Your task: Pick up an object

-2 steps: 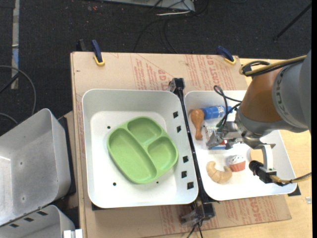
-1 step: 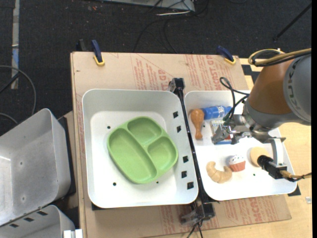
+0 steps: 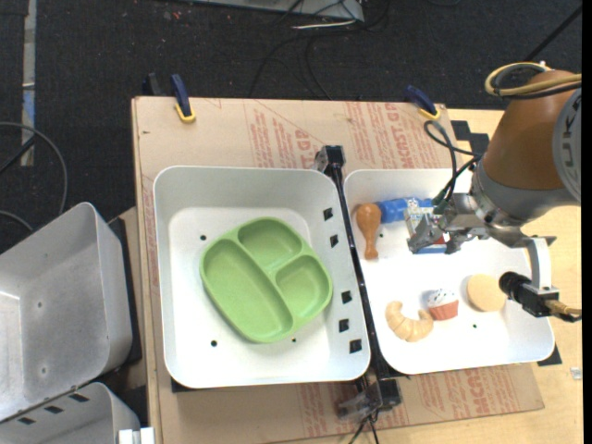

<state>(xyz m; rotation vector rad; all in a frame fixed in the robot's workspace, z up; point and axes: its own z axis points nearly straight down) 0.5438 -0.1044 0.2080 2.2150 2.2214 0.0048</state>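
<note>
Croissant [image 3: 408, 322], cupcake [image 3: 442, 304] and round bun [image 3: 483, 292] lie nearest in the right bin [image 3: 518, 351].
Further back I see the gripper [image 3: 425, 234] low beside the drumstick [image 3: 369, 227] and blue item [image 3: 400, 210]; finger state unclear, nothing visibly lifted yet.

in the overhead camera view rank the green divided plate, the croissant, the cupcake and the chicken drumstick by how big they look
1. Green divided plate, clearly largest.
2. Chicken drumstick and croissant look about alike; I can't rank them.
3. Cupcake, smallest.
</note>
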